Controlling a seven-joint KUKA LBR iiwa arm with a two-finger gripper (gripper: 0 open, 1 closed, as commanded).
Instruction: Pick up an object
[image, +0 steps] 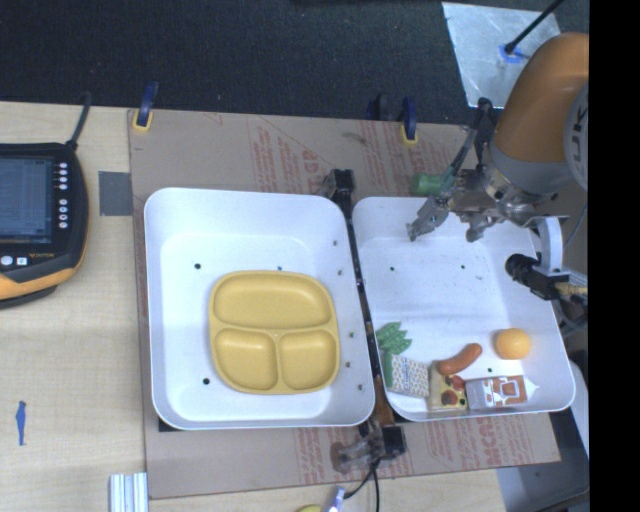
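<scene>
Currently the gripper (450, 225) hovers with jaws spread and nothing between them over the right bin (455, 290), well apart from the orange (512, 343) and sausage (460, 358) clustered at its near edge.

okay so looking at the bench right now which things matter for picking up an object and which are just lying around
For the job: gripper, jaws open above the right bin; orange ball, sausage, green leafy piece, small carton.

Lying about: yellow divided plate in the left bin, handheld control pendant, blue clamps.
</scene>
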